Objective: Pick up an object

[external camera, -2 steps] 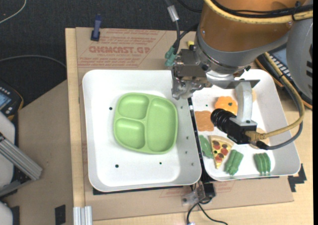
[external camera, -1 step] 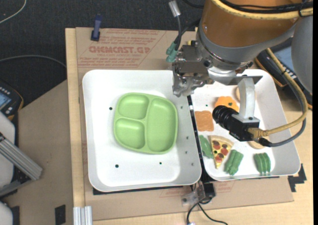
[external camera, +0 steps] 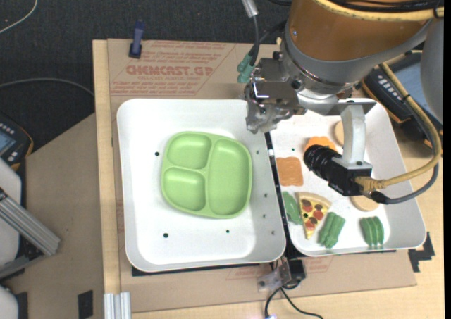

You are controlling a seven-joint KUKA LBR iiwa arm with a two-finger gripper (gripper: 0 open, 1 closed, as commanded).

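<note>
Bins (external camera: 134, 170): I count two. One green divided plate (external camera: 207, 173) fills the left; toward three o'clock lie one pizza slice (external camera: 312, 213), three green pieces. Gripper (external camera: 262, 122) hovers at twelve; its opening I cannot tell.

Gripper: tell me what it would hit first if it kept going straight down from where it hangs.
Probably the raised rims where the two white bins meet. The gripper points down over that seam, beside the green divided plate; depth is unclear from this slant.
</note>
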